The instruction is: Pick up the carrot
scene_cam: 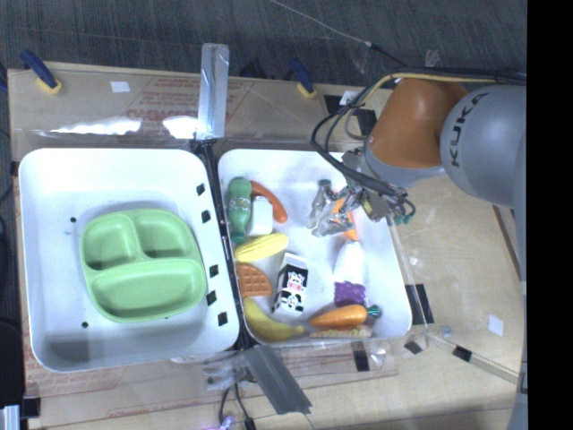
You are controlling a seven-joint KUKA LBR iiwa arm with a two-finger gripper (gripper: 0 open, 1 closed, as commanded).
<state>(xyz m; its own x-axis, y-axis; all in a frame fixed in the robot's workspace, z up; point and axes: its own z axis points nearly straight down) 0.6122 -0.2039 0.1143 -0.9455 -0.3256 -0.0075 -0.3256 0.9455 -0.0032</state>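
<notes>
Carrot (338,316) — lying along the right bin's (394,267) near edge, beside a banana (269,325). Hand (329,213) — above the bin's middle, well apart; grip state cannot be told.

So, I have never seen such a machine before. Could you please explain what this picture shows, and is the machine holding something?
One camera above the bench looks down at a slant. The grey and orange shape on the right is a robot arm; its metal hand hangs over the right white bin. That bin holds toy food: a carrot near the front wall, a banana, a corn cob, a small milk carton, a white bottle and others. The left white bin holds a green divided plate. I cannot tell whether the hand holds anything; the carrot lies apart from it.
</notes>
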